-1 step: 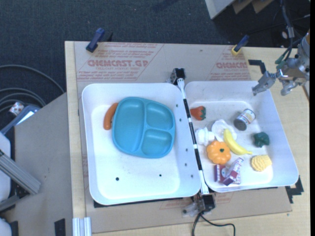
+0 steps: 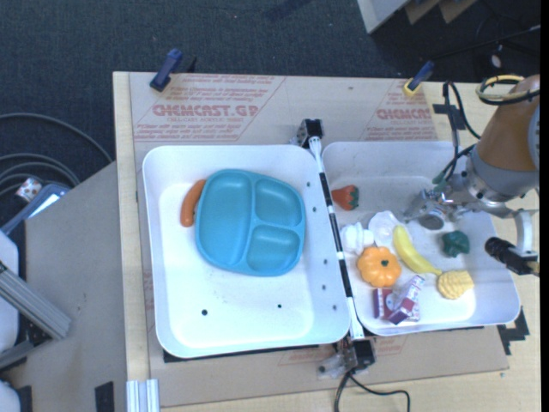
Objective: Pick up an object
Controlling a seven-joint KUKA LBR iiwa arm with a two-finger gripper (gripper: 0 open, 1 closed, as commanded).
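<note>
I have one camera to work from, fixed above the tabletop [image 2: 257,101] and looking down on it at a slant. It takes in the whole tabletop from far edge to near edge, with both white bins in full: the left bin [image 2: 171,256] sits mid-frame and the right bin [image 2: 480,312] runs toward the right side. It is far enough back that dark carpet [image 2: 129,15] shows beyond the far edge and off the left edge, yet near enough that I can tell apart the small items in the right bin. The arm [image 2: 510,140] enters my view from the right, over the right bin's far right corner.
</note>
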